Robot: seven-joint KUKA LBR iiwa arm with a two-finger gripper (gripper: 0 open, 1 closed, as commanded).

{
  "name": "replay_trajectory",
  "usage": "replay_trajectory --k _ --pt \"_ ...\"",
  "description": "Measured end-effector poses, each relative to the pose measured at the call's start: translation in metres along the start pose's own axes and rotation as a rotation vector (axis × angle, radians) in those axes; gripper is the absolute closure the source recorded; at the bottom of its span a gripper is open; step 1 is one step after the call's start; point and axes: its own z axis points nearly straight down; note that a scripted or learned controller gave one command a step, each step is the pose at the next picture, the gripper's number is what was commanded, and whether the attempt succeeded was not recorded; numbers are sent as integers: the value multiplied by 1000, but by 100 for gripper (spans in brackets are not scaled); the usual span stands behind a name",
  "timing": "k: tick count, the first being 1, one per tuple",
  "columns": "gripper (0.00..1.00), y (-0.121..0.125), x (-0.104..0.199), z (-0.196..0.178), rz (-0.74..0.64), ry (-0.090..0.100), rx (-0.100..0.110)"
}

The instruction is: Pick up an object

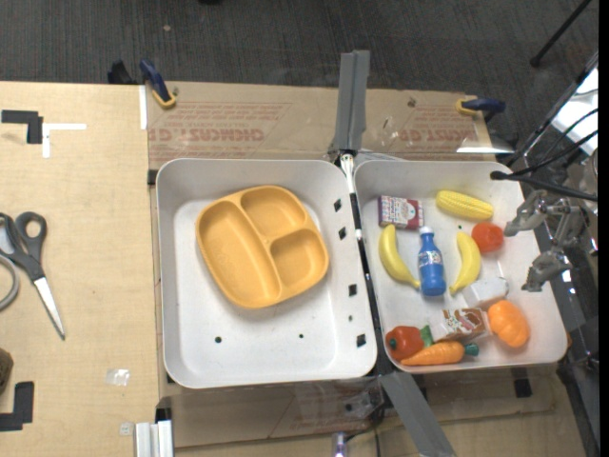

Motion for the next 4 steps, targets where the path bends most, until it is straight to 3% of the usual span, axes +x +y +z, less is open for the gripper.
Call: replay_trajectory --k 1,2,3,4 --pt "0 12 -8 125 13 -12 7" --pt "0 80 -33 148 -72 -3 1" --pt "0 108 3 148 50 -6 1" --pt "0 104 -66 148 56 -3 1"
